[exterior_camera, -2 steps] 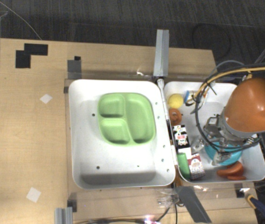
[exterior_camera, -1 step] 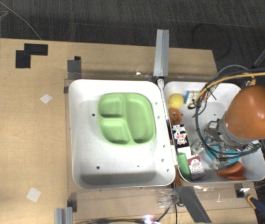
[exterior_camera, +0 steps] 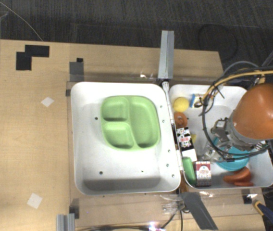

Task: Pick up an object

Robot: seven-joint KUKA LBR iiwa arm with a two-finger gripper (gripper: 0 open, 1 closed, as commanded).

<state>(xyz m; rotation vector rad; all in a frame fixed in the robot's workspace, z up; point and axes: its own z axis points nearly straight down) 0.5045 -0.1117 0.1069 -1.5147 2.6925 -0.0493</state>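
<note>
We are working over the right bin (exterior_camera: 271, 174), where the arm (exterior_camera: 264, 112) is hanging low with its orange band covering the wrist. The claw sits beneath that bulk, so we cannot tell its state. The candidates are crowding the bin's left and near side: a yellow ball (exterior_camera: 180, 103), a black-and-white box (exterior_camera: 185, 138), a green block (exterior_camera: 189, 167), a red-and-white carton (exterior_camera: 203, 173), a blue bowl (exterior_camera: 232, 161) and an orange piece (exterior_camera: 238, 177). The blue bowl is lying just under the wrist, so we are judging it the likely target. Its rim is offering the surest bite; we are advising a straight descent clear of the cables (exterior_camera: 211, 105). The left bin (exterior_camera: 83, 177) is holding a green tray (exterior_camera: 129, 121).
</note>
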